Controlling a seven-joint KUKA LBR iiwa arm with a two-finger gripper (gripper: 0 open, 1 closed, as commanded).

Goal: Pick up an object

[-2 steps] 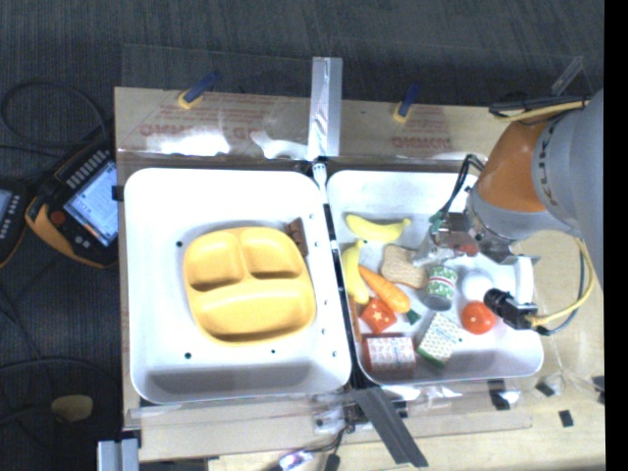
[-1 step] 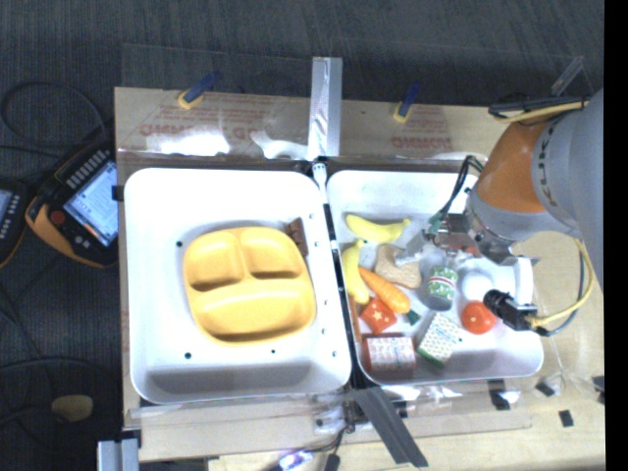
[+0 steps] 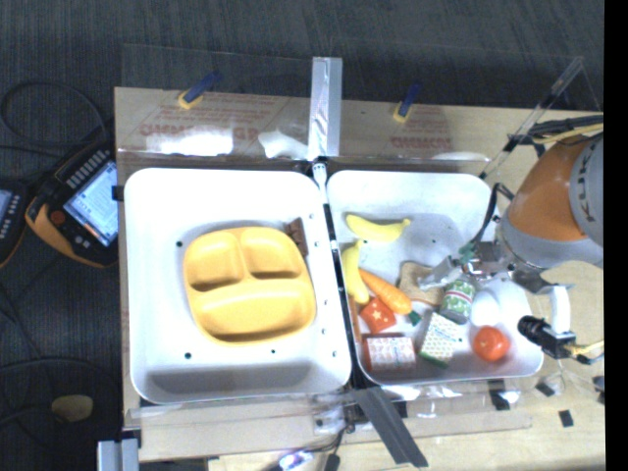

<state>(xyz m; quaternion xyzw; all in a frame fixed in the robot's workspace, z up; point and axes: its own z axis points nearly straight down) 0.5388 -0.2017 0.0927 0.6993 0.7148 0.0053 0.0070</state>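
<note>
Objects are crowded into the right bin [image 3: 412,204], mostly along its front edge: a tomato [image 3: 492,342] near the front right corner, a small white carton [image 3: 441,340] and a red-and-white box [image 3: 390,350] beside it, a carrot [image 3: 384,289] toward the left wall, and a banana [image 3: 377,228] nearer the back. A yellow divided plate [image 3: 247,282] is set in the middle of the left bin [image 3: 157,214]. The gripper [image 3: 473,261] is held low over the right bin's right side, above a green-labelled can [image 3: 456,301]; whether it is released or clenched cannot be told.
</note>
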